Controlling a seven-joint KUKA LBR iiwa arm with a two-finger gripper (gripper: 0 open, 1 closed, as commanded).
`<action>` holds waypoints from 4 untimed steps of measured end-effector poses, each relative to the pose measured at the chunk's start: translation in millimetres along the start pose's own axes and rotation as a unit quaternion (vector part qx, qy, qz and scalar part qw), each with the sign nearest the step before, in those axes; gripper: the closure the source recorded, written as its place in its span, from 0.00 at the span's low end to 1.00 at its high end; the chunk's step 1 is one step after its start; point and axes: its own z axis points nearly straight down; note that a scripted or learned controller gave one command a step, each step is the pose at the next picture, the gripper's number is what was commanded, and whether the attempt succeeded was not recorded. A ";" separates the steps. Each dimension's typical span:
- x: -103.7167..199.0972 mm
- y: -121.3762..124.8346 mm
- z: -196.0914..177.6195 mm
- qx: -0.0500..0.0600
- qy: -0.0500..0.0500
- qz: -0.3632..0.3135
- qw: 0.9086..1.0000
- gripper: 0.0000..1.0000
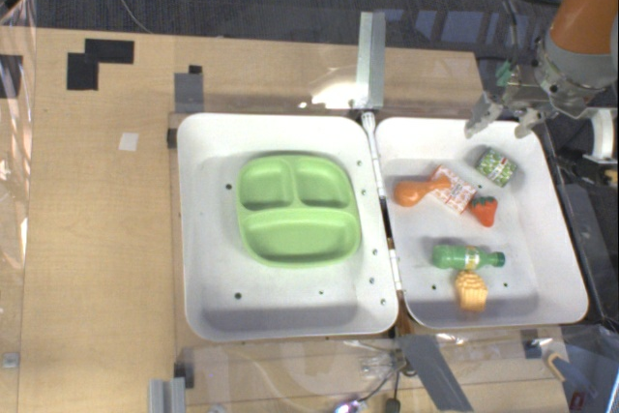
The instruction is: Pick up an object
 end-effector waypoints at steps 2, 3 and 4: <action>33.1 -6.5 144.1 -0.003 0.000 0.165 0.986 0.00; 34.7 -3.7 131.5 -0.007 0.002 0.163 0.987 1.00; 103.0 17.6 40.8 0.001 0.000 0.279 0.960 1.00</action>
